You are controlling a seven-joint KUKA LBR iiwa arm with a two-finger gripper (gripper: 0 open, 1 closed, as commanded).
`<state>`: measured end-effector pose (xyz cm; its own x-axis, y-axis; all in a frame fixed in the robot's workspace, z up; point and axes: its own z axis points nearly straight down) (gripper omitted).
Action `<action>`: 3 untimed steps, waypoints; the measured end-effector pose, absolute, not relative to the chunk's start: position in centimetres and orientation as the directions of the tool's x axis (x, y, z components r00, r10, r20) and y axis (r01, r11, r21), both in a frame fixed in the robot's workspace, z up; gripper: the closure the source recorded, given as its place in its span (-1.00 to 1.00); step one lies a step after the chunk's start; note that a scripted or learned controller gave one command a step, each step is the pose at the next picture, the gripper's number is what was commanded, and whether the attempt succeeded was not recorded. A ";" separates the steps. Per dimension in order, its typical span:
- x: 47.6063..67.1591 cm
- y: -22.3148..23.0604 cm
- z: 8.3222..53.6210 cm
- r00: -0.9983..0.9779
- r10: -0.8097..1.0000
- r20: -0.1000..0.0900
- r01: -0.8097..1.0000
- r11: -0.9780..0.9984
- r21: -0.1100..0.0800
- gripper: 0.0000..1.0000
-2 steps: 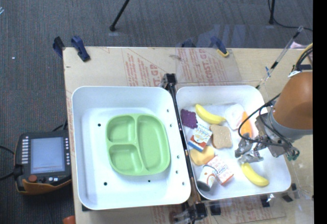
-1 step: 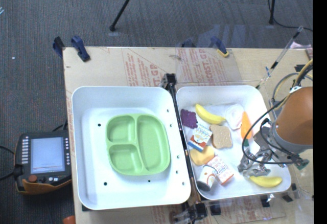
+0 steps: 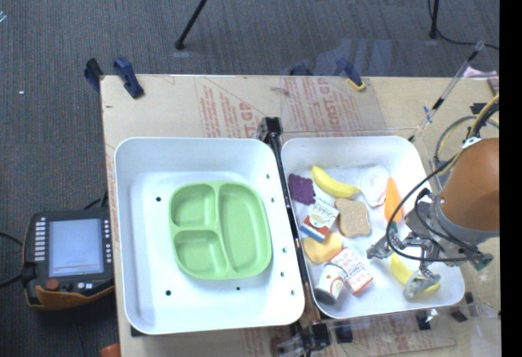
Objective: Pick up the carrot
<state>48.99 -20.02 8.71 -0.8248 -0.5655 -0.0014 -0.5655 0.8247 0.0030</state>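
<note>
Two white bins sit side by side on the bench. Taking the slice of bread (image 3: 354,219) in the right bin (image 3: 408,148) as the landmark:

- Carrot (image 3: 393,199): orange, just right of the bread & a bit farther back, lying roughly front-to-back near the bin's right wall. Nothing is gripping it; a dark cable crosses its near end.
- Gripper (image 3: 401,259): right of the bread & nearer the front, low over the bin's front-right corner. Fingers look spread apart w/ nothing between them, though wires clutter that spot. Well short of the carrot.
- Arm's orange band (image 3: 479,184): far right of the bread, above the gripper.
- Banana (image 3: 333,182): just behind-left of the bread, yellow, lying slantwise.
- Purple item (image 3: 300,188): left of the banana, by the bin's left wall; can't tell what it is.
- White round item (image 3: 375,184): just behind the bread, touching or nearly so.
- Small red/white packet (image 3: 320,217): just left of the bread.
- Yellow chunk (image 3: 322,248): front-left of the bread.
- Small carton (image 3: 352,270) & cup (image 3: 329,285): in front of the bread, near the front wall.
- Second yellow piece (image 3: 401,270): front-right, partly under the gripper.

Left bin (image 3: 130,184): far left of the bread, holds a green 3-section plate (image 3: 220,231). Handheld screen unit (image 3: 69,253) is on the floor beyond it.
</note>
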 end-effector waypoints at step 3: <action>58.9 -19.0 9.9 -0.952 -0.306 -0.011 -0.306 0.952 0.002 -1.00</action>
